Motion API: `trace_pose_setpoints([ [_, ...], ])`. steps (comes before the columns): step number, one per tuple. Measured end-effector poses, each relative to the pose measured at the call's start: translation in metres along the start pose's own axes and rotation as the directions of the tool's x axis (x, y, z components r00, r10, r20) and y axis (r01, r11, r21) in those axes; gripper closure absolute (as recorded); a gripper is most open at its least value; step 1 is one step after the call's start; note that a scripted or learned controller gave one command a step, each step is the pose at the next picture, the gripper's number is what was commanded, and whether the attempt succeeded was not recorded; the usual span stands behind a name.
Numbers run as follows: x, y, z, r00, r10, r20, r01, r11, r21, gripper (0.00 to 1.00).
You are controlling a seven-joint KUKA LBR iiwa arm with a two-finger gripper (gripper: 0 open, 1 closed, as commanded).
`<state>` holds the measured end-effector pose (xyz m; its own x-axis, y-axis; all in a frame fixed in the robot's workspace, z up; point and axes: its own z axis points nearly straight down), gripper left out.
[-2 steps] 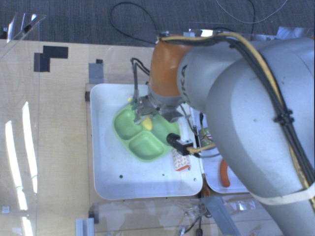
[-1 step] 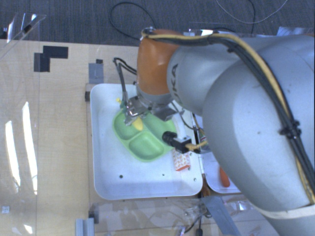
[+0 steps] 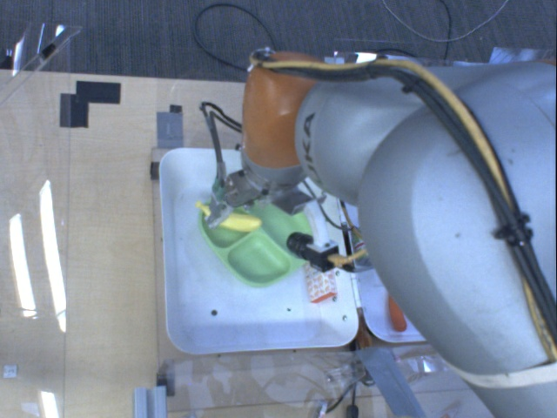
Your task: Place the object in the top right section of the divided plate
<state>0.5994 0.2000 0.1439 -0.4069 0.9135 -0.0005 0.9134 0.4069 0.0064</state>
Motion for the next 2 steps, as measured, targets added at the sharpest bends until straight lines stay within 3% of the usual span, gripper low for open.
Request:
trace_pose_setpoints([
  [1, -0.064, 0.0, 0.009, 0.946, -0.324, -0.006, 0.324, 0.946, -0.003, 0.0],
  [2, -0.095, -0.065, -0.043, 0.735, -0.678, 0.002, 0.678, 0.735, -0.001, 0.0],
])
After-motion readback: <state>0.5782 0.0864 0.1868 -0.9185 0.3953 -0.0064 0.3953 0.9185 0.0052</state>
